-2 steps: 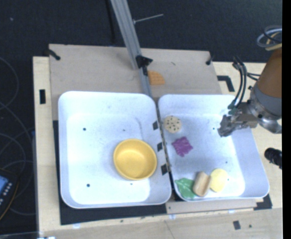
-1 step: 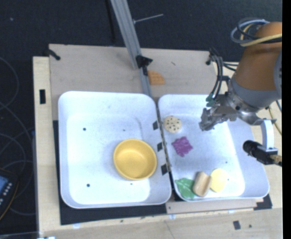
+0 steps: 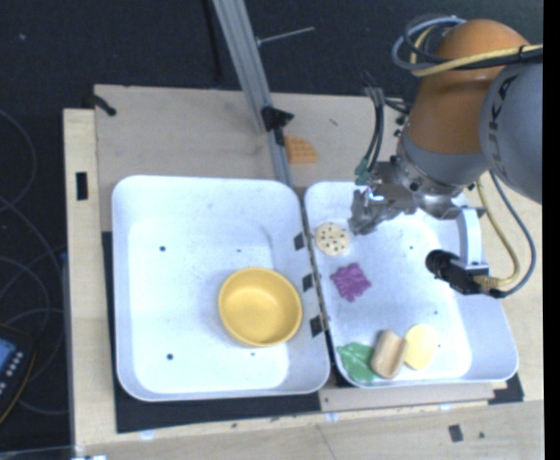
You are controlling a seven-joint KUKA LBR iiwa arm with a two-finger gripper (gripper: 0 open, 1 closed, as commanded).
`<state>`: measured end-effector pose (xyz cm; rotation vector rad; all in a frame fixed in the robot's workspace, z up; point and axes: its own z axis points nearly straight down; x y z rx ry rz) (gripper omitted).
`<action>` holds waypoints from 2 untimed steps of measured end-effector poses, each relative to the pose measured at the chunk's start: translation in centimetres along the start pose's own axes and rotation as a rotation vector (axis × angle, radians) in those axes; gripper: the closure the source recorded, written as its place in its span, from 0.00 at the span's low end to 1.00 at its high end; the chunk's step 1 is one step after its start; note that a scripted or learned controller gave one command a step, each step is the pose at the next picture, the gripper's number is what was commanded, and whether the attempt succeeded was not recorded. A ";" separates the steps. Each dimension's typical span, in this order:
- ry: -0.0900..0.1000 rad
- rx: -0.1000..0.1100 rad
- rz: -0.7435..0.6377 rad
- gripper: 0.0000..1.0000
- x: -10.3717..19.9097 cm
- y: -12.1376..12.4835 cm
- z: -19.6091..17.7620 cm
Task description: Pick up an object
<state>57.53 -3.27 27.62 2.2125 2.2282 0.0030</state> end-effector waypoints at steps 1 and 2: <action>-0.001 0.001 0.001 1.00 4.4 2.6 1.4; -0.001 0.000 0.002 1.00 8.5 3.6 1.7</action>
